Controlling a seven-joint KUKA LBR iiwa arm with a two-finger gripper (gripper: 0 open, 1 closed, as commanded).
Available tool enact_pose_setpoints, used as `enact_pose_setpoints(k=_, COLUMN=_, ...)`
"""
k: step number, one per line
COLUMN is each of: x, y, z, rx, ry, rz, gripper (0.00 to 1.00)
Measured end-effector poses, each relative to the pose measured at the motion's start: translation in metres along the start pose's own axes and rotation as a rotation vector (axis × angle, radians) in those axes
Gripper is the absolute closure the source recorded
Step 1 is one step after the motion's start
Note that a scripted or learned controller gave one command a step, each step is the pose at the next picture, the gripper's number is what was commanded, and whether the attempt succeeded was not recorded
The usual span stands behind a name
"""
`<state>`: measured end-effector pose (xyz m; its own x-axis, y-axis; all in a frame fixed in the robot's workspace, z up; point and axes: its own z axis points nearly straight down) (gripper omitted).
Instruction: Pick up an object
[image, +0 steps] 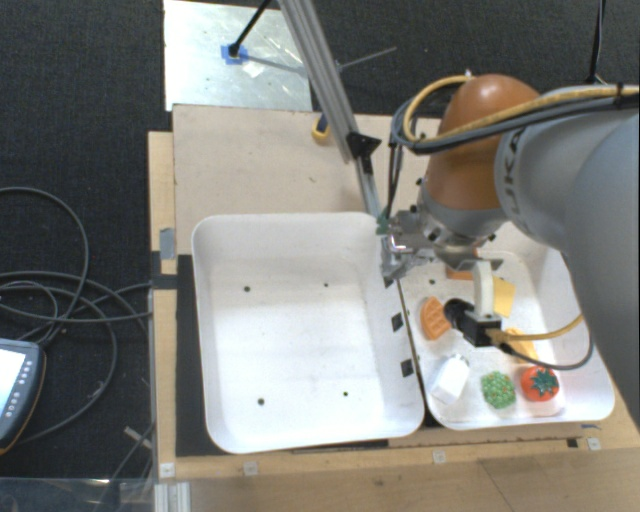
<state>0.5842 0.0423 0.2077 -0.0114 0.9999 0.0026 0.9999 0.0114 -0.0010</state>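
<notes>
Claw: hangs over the line where the two bins meet, toward their far end. Whether it is open or closed cannot be told, and nothing shows in its grip.
Arm: grey, reaching in from the view's right and covering the far part of the right bin.
Shared edge: the two bins' rims run side by side, touching, with small black tabs along the join.
Things to pick: all lie in the right bin, in its near half.
Orange piece: just beside the shared edge, nearest the claw.
White block: near the orange piece, toward the near wall.
Green ball and red fruit: side by side along the near wall, close but apart.
Yellow piece: flat on the floor, partly hidden under the wrist.
Left bin: its white floor lies in full view, marked by four small dark dots, with rounded walls all round.
Bench: a brown board, with a broad strip showing beyond the bins and a thin margin along their near side.
Pole: grey, slanting down from the top of the view to just beside the claw.
Room: dark carpet on the view's left, with looped black cables and a handheld screen at the edge. A shiny metal sheet lies past the bench.
</notes>
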Motion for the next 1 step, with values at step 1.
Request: enact_pose_setpoints(k=1, x=0.0575, y=-0.003, z=-0.0243, rx=-0.004, ry=0.0, rz=-0.001, gripper=1.0)
